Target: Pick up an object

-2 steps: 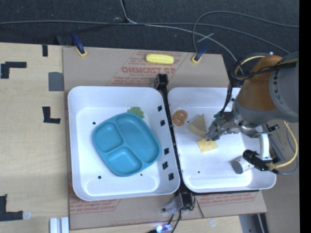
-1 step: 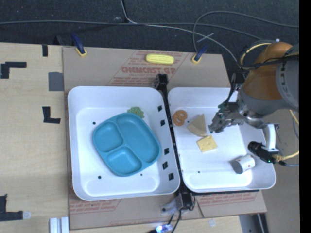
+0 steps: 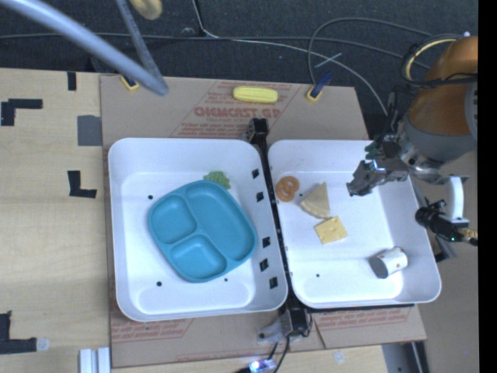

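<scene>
The right bin (image 3: 419, 286) holds a small orange ring-shaped pretzel (image 3: 286, 188), a tan wedge of bread or cheese (image 3: 316, 201), a yellow cheese square (image 3: 331, 230) and a white cylinder with a grey end (image 3: 389, 262). My gripper (image 3: 362, 180) hangs over the right part of that bin, to the right of the wedge and apart from it. I see nothing between its dark fingers. The left bin (image 3: 124, 208) holds a blue divided plate (image 3: 202, 230) with a small green piece (image 3: 218, 179) at its far edge.
A yellow corn-like object (image 3: 255, 95) lies on the cardboard behind the bins. Cables run across the dark floor at the back. A grey pole (image 3: 78, 33) crosses the top left. Black clips sit along the divider between the bins.
</scene>
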